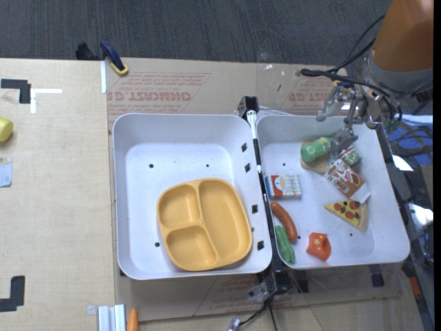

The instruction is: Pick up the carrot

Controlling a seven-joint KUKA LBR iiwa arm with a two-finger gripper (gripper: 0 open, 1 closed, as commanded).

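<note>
**Pincer above the far end of the right bin, carrot at the near edge**

Cardboard under the bins carries red printing, seen upside down and mirrored; it cannot be read with confidence. A small carton (284, 186) in the right bin (386, 250) has a red-and-white printed face, too small to read.

The carrot (284, 219) is a smooth, orange-red, elongated piece lying at a slant near the right bin's left wall, toward the near side. Its lower end touches a green, pod-shaped vegetable (284, 245) just beside it. A red wedge with a yellow mark (318, 245) lies near to the right, and a triangular pizza slice (348, 212) beyond that. A brick-patterned packet (344, 178) and a rounded green piece (315, 149) sit at the far end.

The pincer (346, 119) hangs over that far end, well apart from the carrot, metal parts and cables around it; whether it is open cannot be told, and nothing is visibly held.

The left bin (131, 185) holds a glossy yellow three-compartment plate (204, 223). On the table (55, 219) lie a yellow object (5, 129) at the left edge and a blue-and-yellow clamp (112, 57) at the cardboard's far corner.
</note>
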